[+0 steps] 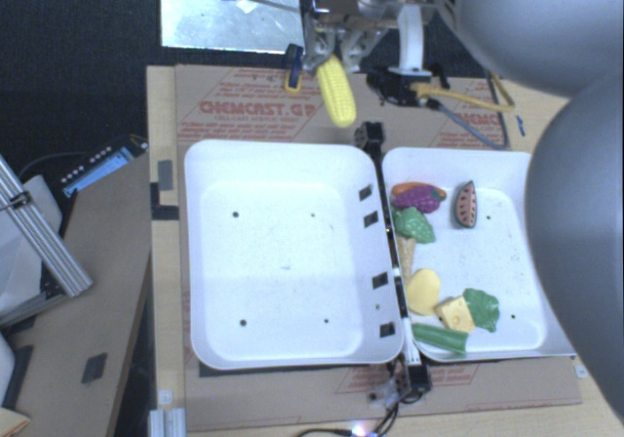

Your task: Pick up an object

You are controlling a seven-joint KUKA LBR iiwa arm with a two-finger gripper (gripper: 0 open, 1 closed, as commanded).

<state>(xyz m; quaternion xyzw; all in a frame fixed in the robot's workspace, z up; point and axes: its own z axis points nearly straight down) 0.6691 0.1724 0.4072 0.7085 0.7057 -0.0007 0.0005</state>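
Above the cardboard-backed bench (253, 103), yellow corn cob (336, 94) pinched in the claw (327, 59), hanging just below it

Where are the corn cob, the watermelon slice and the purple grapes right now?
corn cob (337, 95), camera view, middle of the yellow cob
watermelon slice (464, 205), camera view, red flesh
purple grapes (418, 198), camera view, centre of bunch

A yellow corn cob (336, 93) is seen up in the air, above the cardboard behind the two bins. It is tilted, its upper end pinched between the fingers of the gripper (322, 57) and its lower end pointed down toward the right. Rows of kernels are visible along its side.
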